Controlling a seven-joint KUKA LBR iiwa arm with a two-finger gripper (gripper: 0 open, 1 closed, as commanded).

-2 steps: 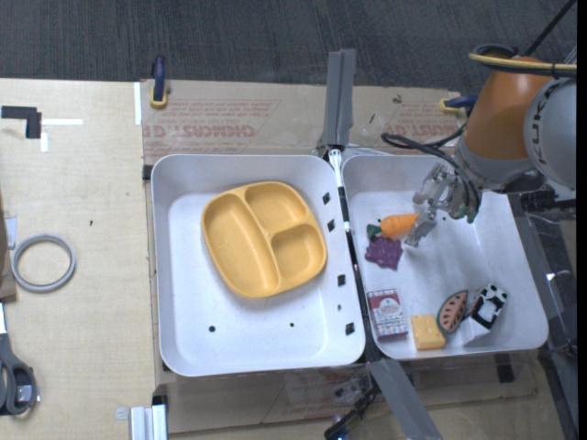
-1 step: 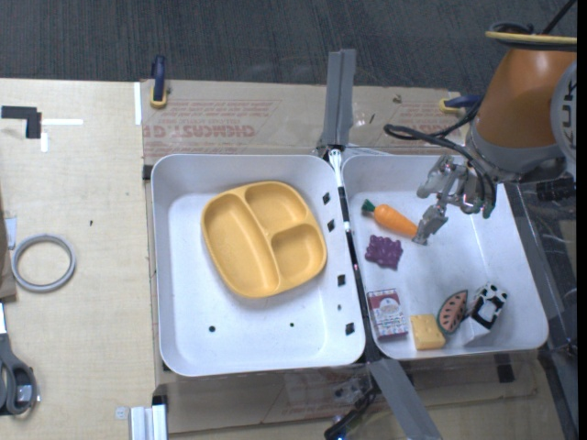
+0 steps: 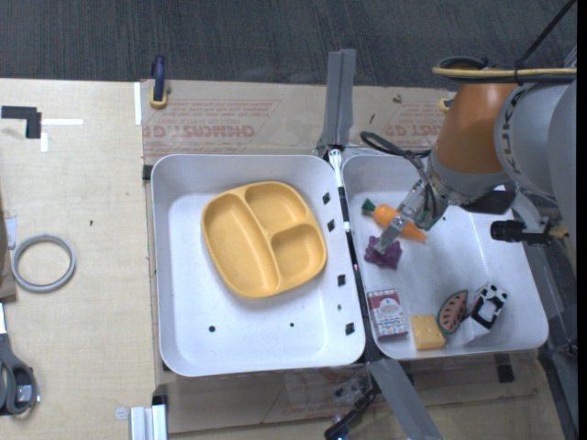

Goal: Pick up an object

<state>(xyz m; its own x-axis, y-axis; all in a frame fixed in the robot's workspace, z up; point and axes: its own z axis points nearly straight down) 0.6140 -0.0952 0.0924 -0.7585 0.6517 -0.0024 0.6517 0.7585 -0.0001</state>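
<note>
Table [image 3: 64, 356]: pale wood surface under both bins, with a brown cardboard sheet [image 3: 238, 117] lying on its far part behind them.
Arm [image 3: 523, 126]: grey, with an orange band, entering from the right and bending down and leftward over the far part of the right bin.
Left bin [image 3: 183, 337]: shallow and white, holding a yellow divided plate [image 3: 264, 237] that lies flat and turned at an angle, near the bin's middle.
Right bin [image 3: 500, 337]: shallow and white, touching the left bin along a grey divider, holding the small toys.
Tape ring [image 3: 41, 262]: grey, lying flat on the table well to the left of the bins.
Claw [image 3: 396, 230]: slanted down to the left, low over the far-left part of the right bin; its tips lie over the carrot and just above the purple piece, and I cannot tell whether they are apart or together.
Carrot [image 3: 387, 215]: orange toy with a green end, lying in the far-left part of the right bin, partly under the claw.
Purple piece [image 3: 383, 253]: small toy just on the near side of the claw's tip, very close to it.
Red box [image 3: 387, 312]: small carton on the near-left floor of the right bin, well apart from the claw.
Yellow block [image 3: 427, 331]: just right of the red box.
Watermelon slice [image 3: 452, 310]: toy just right of the yellow block.
Black-and-white toy [image 3: 487, 304]: at the near right of the right bin.
</note>
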